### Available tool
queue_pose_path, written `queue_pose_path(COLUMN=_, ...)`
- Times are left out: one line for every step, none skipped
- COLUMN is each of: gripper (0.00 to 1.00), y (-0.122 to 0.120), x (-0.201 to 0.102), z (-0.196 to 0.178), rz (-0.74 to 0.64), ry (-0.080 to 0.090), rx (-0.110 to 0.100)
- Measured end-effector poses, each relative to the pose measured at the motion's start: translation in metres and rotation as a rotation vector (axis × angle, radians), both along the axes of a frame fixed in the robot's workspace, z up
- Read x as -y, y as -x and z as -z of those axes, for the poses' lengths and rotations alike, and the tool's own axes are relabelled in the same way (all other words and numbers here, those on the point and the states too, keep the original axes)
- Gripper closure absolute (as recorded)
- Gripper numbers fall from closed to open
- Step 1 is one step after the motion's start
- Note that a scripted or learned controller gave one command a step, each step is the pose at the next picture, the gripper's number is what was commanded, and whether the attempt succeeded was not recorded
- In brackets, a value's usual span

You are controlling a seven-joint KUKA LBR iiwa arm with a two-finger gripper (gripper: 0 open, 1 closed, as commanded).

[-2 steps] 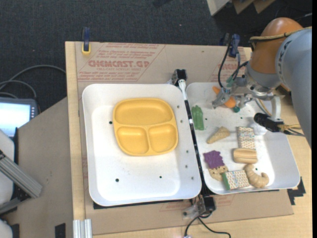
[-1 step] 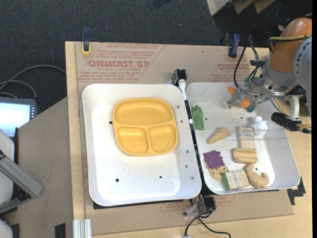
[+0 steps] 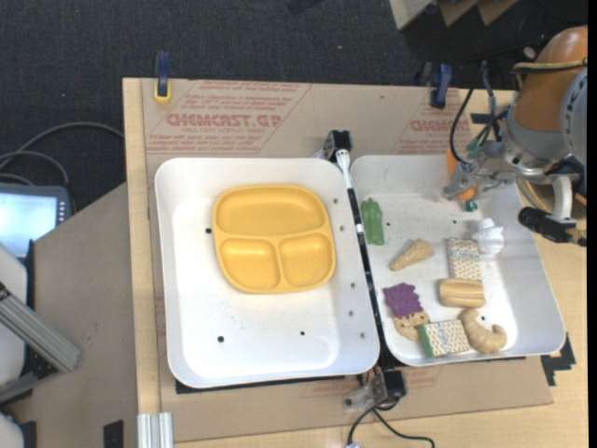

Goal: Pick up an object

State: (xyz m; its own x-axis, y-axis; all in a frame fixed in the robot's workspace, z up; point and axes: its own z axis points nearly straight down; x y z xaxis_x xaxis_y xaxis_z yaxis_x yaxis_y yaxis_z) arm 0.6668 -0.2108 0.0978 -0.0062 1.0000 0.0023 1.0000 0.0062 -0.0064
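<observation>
Since the left bin [image 3: 187, 278] holds nothing I would pick from, I read it as the drop side: one yellow tray [image 3: 274, 237] lies flat in it, smooth moulded plastic with rounded corners and three shallow compartments. The bin itself is thin white plastic with a rolled rim.

The right bin [image 3: 522, 334] is the supply. Its toys lie loose and mostly apart, which should leave room around each. At the near-left wall a green pickle [image 3: 372, 221], long and bumpy. Then a tan cone [image 3: 411, 254], tapered and ridged. Below it a purple bunch of grapes [image 3: 402, 299], knobbly. Next a patterned cracker [image 3: 463, 257], flat and square, above a bread roll [image 3: 462, 293], smooth and rounded (probably the easiest shape to grip). A second flat patterned piece [image 3: 443, 337] touches a curled croissant [image 3: 486, 332]. A small white lump [image 3: 489, 239] sits by the far-right wall.

The gripper [image 3: 466, 187] hangs over the upper part of the right bin, near the white lump, with nothing visibly in it; I cannot tell how its jaws stand. My judgement: no grasp begun.
</observation>
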Motion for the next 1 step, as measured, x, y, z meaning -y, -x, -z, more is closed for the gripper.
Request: queue_pose_path(gripper=1.00, y=0.0326, x=-0.0684, z=0.0093, rz=0.003, ry=0.004, rx=0.011)
